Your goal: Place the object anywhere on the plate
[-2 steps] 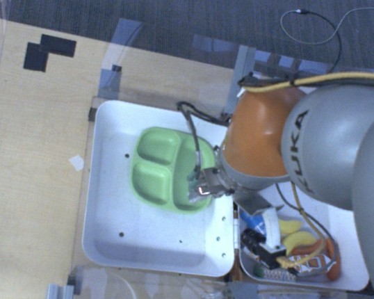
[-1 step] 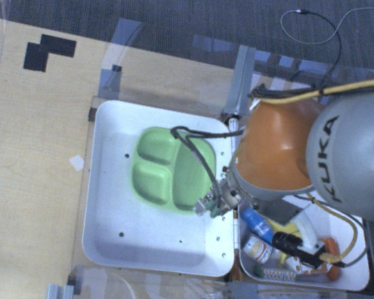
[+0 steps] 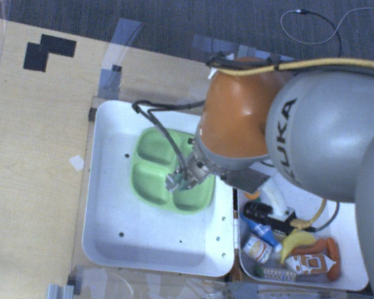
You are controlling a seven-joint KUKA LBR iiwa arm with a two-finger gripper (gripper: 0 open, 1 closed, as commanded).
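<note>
Camera view: your arm (image 3: 330,133) comes in from the right, grey, with the orange band (image 3: 238,115) sitting over the far right corner of the left bin (image 3: 130,242). The gripper (image 3: 181,179) points down over the green plate (image 3: 149,178), with its tip at about the middle of the plate where the dividing ridges meet. The tip looks touching or just above the plate surface, cannot tell which. You cannot tell from this angle whether the gripper is spread or closed, or whether it pinches anything; the tip is small and blurred.

The green plate lies flat in the left bin, in the far half and toward the right wall. It is a divided plate: one compartment is seen at far left, one at near left and one at near right. The far right part is hidden under the wrist.

Loose things all lie in the right bin (image 3: 353,256), at its near left end, bunched together:
- a blue item (image 3: 262,231)
- a small can (image 3: 256,248) just near of the blue item
- a yellow banana (image 3: 297,241) to their right
- an orange bottle (image 3: 314,260) touching the banana on its near right side

You cannot tell which of these is the task object. None of them is on the plate.
</note>
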